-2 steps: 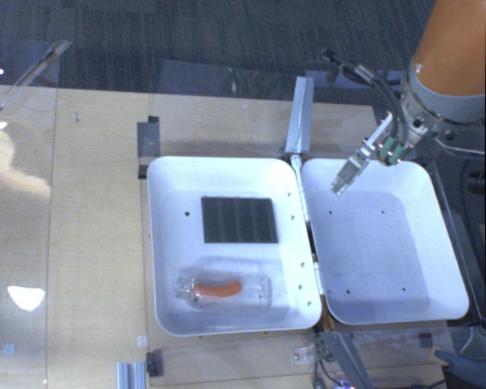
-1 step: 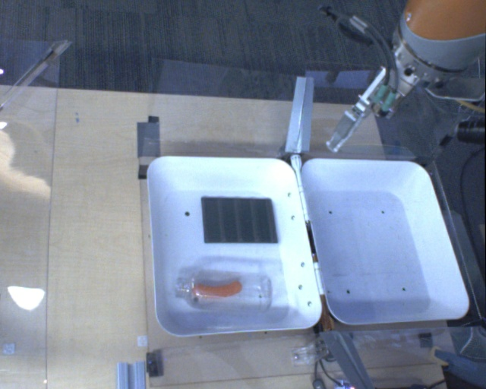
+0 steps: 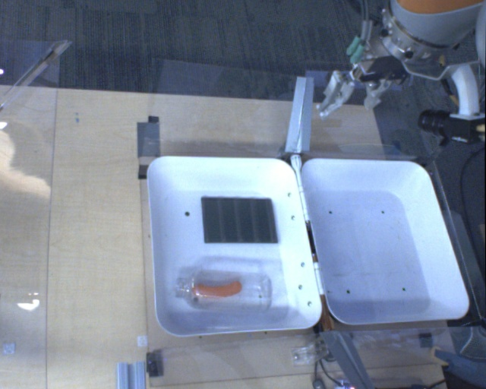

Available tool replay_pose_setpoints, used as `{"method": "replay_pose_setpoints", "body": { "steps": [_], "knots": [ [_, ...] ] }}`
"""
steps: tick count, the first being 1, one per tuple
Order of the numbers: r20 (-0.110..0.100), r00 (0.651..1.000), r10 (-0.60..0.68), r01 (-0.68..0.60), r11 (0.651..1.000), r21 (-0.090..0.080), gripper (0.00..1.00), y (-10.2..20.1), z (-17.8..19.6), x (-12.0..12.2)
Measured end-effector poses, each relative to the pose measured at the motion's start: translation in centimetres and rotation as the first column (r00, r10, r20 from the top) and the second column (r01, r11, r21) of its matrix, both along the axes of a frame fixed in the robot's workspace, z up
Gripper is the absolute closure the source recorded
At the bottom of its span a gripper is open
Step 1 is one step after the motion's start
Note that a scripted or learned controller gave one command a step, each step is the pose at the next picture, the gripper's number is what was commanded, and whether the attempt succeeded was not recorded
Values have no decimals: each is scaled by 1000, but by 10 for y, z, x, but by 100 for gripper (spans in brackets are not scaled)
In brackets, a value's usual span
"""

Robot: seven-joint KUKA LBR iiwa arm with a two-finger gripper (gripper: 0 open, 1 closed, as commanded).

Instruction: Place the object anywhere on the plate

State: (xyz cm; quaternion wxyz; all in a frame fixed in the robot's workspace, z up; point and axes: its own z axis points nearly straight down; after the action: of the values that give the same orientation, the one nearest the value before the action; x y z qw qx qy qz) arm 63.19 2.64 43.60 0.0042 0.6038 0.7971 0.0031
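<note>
One clear bottle (image 3: pixel 225 289) with something orange inside lies in the left bin (image 3: pixel 163 228), just below the dark plate (image 3: pixel 239 220). It looks light and slippery; grab its middle. Far right, the tool (image 3: pixel 351 87) hangs spread apart, holding nothing.

Grey arm (image 3: pixel 425 38), orange band (image 3: pixel 433 6), pale fingers (image 3: pixel 332 95).

Dark ribbed plate (image 3: pixel 238 220), white bins (image 3: pixel 171 251)
</note>
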Motion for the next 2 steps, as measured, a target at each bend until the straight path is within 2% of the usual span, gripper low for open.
{"method": "replay_pose_setpoints", "body": {
  "steps": [1,2],
  "knots": [
    [-1,977,-213,213,977,2,0,22,0,34],
    [-2,885,-465,465,885,5,0,15,0,37]
  ]
}}
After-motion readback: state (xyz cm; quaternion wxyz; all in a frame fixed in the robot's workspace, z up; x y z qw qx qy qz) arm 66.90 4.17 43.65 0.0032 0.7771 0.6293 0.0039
